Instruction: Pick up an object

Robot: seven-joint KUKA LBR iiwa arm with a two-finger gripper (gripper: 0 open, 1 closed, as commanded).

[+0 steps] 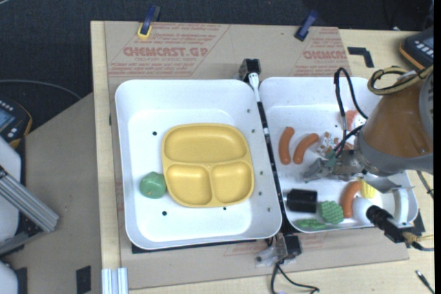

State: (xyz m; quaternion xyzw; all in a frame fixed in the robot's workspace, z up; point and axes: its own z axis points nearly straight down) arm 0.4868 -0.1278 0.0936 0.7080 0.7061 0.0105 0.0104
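Note:
The right bin (303,89) holds two orange sausages (286,144) (305,147) side by side near its middle. A third sausage (351,197) lies near the front, and a black block (301,200) sits at the front left. My gripper (320,166) is low in this bin, just right of the pair of sausages and above the black block. The grey arm with its orange band (396,127) covers the bin's right side. I see nothing held in the gripper.
A green textured piece (331,211) and a green pod (310,222) lie at the right bin's front edge. The left bin (131,148) holds a yellow divided plate (207,163) and a green ball (153,185). A black cable (341,96) loops above the gripper.

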